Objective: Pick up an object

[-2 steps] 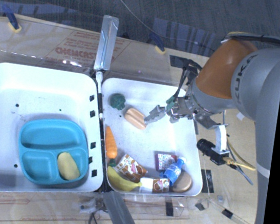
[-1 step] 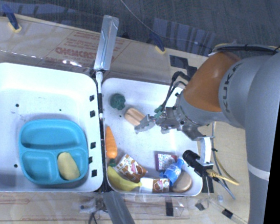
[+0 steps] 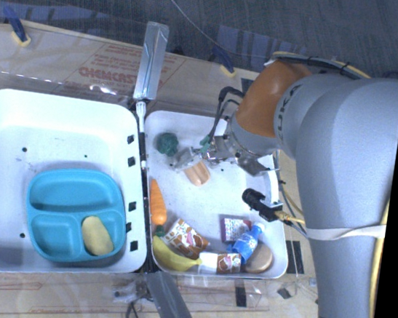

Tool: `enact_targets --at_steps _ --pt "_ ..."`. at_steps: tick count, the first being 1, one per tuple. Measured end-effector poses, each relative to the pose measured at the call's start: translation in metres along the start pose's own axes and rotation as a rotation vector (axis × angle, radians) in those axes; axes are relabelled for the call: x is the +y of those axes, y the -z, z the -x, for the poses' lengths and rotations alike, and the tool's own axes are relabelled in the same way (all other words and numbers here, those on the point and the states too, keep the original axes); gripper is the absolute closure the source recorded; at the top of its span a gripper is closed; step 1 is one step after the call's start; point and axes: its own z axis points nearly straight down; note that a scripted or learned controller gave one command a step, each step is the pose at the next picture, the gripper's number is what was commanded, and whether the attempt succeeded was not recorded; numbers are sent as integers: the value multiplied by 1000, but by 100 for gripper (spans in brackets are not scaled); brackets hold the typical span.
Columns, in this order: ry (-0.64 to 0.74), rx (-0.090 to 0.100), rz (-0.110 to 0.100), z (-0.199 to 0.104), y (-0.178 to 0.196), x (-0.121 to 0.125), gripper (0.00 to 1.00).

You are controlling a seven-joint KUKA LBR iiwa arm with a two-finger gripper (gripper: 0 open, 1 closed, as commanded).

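My gripper (image 3: 198, 154) is low in the upper part of the right bin (image 3: 272, 264), under the orange wrist band. Just below it, touching or nearly so, lies a small peach-coloured piece (image 3: 198, 174). A dark green lump (image 3: 167, 143) sits just to the gripper's left. An orange carrot (image 3: 156, 201) lies along the bin's left wall. At the front of the bin are a banana (image 3: 172, 259), two printed snack packets (image 3: 186, 238), a blue bottle (image 3: 246, 243) and a brown rounded item (image 3: 262, 259).
The left bin (image 3: 5, 127) holds a blue divided plate (image 3: 61, 198) with a yellow rounded item (image 3: 98, 236) in its front compartment. The arm's grey body covers the right side of the view. A metal divider (image 3: 151, 60) stands between the bins at the back.
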Motion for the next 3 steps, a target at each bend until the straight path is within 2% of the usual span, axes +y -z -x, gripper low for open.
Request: enact_targets --at_steps 1,2,3 --pt "5 -2 5 0 13 2 100" --pt "-130 -2 11 -50 102 42 100" --pt "-131 -2 5 -50 99 40 0"
